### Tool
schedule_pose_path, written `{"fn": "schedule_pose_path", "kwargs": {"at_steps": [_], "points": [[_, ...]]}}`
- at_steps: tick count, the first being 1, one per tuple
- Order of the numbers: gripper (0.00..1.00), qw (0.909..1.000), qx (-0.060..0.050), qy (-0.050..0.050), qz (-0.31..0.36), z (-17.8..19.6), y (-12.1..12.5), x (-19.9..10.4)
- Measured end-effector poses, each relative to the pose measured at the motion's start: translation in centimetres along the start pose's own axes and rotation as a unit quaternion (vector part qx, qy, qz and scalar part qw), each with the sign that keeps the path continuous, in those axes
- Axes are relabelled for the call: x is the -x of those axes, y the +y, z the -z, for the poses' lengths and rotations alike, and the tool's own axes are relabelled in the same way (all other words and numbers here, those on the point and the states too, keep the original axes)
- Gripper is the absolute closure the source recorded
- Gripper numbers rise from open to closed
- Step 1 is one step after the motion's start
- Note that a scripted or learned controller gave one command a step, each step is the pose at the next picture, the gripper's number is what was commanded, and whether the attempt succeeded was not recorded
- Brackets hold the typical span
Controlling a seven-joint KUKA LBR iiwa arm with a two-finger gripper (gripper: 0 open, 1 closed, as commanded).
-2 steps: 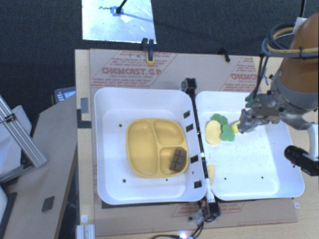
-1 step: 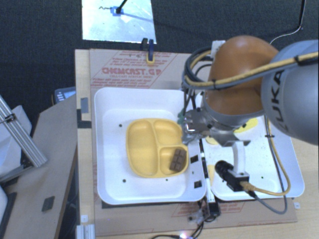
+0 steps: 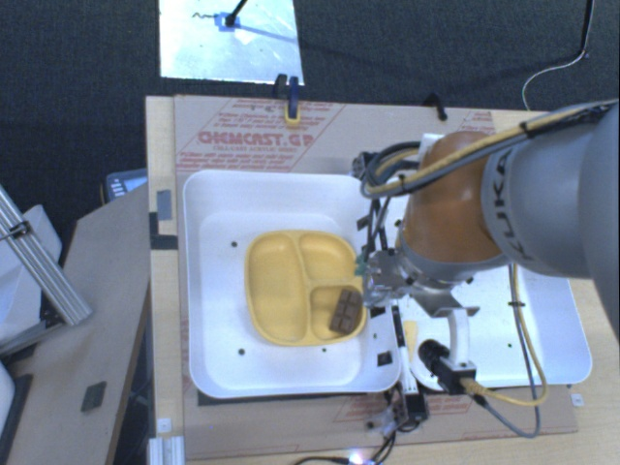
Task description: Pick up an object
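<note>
One brown block (image 3: 345,310) lies in the yellow divided plate (image 3: 281,284) (left bin (image 3: 208,260)); pincer (image 3: 373,289) state impossible to tell.

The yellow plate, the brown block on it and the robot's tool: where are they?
yellow plate (image 3: 276,284): camera view, its large left compartment.
brown block (image 3: 345,311): camera view, its middle.
tool (image 3: 369,281): camera view, beside the plate's right rim.

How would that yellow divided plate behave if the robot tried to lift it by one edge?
The yellow plate looks like stiff moulded plastic, so it would probably keep its shape. It seems thin and shallow, so likely light. The brown block lying in one compartment might slide if the plate tipped, and its smooth, glossy rim could slip from the gripper.
</note>
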State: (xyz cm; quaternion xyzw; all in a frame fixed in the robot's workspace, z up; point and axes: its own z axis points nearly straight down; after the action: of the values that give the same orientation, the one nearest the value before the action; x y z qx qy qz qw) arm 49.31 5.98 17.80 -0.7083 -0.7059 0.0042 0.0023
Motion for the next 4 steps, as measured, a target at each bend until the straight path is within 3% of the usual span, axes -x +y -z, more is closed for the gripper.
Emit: {"fn": "schedule_pose_path", "kwargs": {"at_steps": [1, 2, 3, 4], "points": [[1.00, 1.0000, 0.006, 0.002, 0.002, 1.7, 0.2, -0.3], [1.00, 1.0000, 0.007, 0.002, 0.004, 6.3, -0.4, -1.6], [1.00, 1.0000, 0.008, 0.000, -0.002, 9.7, -0.6, 7.2], [1.00, 0.9999, 0.011, 0.005, 0.010, 19.9, -0.7, -4.0]]}}
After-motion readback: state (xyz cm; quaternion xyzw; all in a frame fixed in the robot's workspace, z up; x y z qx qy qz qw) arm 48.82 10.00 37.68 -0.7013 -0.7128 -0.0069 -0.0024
